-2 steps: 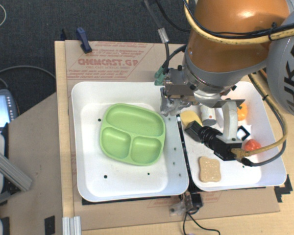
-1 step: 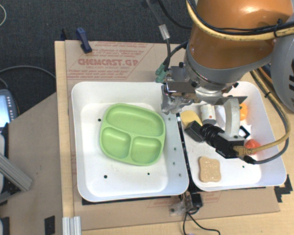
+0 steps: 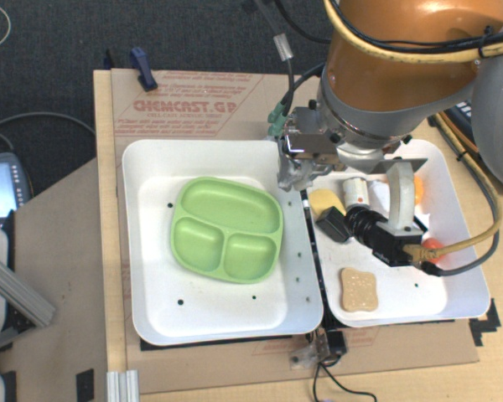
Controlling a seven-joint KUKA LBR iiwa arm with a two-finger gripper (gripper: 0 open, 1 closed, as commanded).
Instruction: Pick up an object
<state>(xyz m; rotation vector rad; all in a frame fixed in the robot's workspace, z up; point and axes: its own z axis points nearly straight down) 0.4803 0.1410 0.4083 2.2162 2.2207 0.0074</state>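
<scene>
Several pick candidates: tan cracker-like piece [image 3: 359,290] lies flat and alone at the near end of the right bin [image 3: 454,293]; yellow piece [image 3: 323,201] sits close to the dividing wall.
Gripper [image 3: 292,172]: low over the rims between the bins; apart or together, I cannot tell.
Left bin [image 3: 151,300]: green divided plate [image 3: 228,229] lies flat, mid-bin.
Open room: I judge the cracker easiest, with bare floor around it.

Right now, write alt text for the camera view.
A grey and orange robot arm hangs over the right bin, gripper near the bins' shared edge. A green divided plate lies in the left bin, a tan square in the right.
</scene>
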